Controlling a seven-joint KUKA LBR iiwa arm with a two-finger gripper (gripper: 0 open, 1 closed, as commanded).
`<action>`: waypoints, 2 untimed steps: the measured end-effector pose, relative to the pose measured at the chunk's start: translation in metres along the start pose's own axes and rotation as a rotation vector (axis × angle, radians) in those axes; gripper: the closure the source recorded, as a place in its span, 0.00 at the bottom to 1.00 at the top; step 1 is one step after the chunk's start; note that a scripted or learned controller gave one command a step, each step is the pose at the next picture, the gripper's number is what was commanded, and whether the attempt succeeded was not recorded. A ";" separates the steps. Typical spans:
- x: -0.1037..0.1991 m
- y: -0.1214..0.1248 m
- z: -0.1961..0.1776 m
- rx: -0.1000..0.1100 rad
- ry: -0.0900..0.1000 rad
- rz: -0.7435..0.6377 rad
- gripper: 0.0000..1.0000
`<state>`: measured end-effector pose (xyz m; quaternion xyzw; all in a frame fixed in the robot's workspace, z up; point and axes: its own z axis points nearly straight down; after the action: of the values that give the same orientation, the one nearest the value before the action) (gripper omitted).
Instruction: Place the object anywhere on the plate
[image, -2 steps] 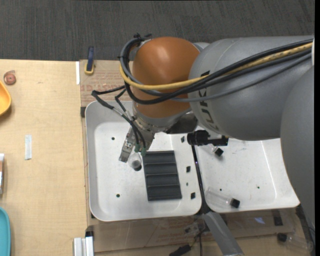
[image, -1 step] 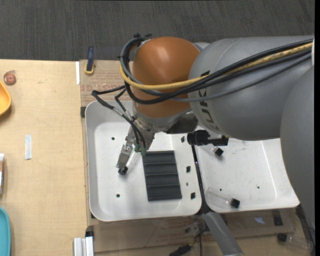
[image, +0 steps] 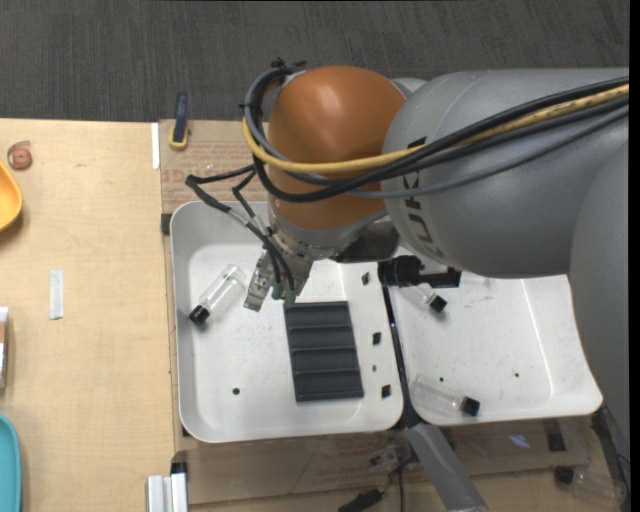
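A small clear tube (image: 217, 294) with a dark cap lies in the left bin (image: 205, 420), just left of the gripper (image: 270, 287). Whether the gripper is wide or narrow, I cannot tell. The tube looks light, stiff, slick and apt to roll; grasp across its middle.

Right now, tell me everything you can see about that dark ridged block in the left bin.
The dark ridged block is a flat rectangle, black or charcoal, matte like plastic or rubber, with about four raised bands running across its width. It lies flat on the floor of the left bin, right of the bin's middle, its long side running away from the camera and slightly skewed. Its far end sits just under the tool; whether they touch is unclear. The clear vial lies apart, to its left.
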<state>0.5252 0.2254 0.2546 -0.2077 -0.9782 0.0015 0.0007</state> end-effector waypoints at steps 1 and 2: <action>-0.071 0.033 -0.002 -0.003 -0.003 -0.055 1.00; -0.026 0.014 0.051 -0.002 -0.001 -0.078 1.00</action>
<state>0.5540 0.2276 0.2040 -0.1695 -0.9855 0.0008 0.0002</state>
